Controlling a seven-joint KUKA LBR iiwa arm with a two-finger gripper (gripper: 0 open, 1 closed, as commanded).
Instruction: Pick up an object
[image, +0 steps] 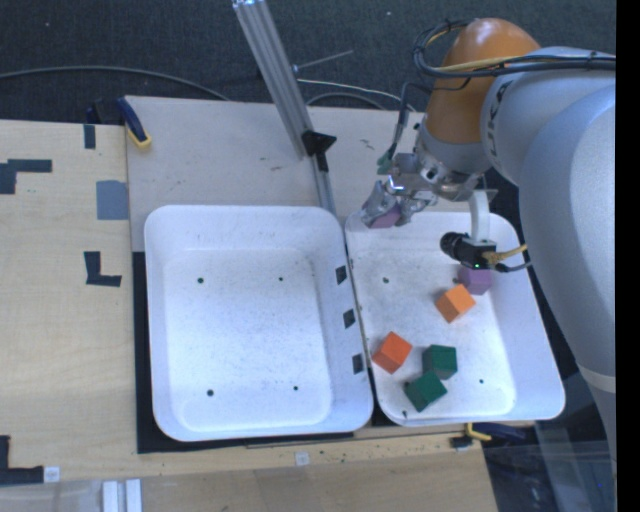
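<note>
Small purple block (381, 217) seen at the tip of the tool (392, 208), at the far left corner of the right bin (520, 395), over its rim beside the left bin (240, 320). Block partly covered by the metal fingers; appears pinched between them, though edges are blurred and the contact is hard to confirm. Shape close to a cube, no clear long axis; facing not readable.

Hidden or unclear: tool body crowded by cables and wrist hardware, finger outline hard to separate from the block. Second purple block (476, 279) partly covered by a black fitting (462, 246) hanging from the wrist. Arm (560, 150) cut off at the right and top edges. Orange band (478, 75) above the wrist partly wrapped by black cable.

Count in right bin: two orange blocks (455, 302) (392, 351), two green blocks (439, 360) (425, 390), one purple block near the right wall. Green pair touching or nearly so, near the front; one orange block just beside them, the other well apart toward the middle right. Count at tool: one purple block.

Around: two white bins side by side on the table (60, 300). Slanted metal rail (285, 95) behind the left bin. Yellow clamp (135, 125) at the far left corner of the board. Dark tape marks on the wood.
</note>
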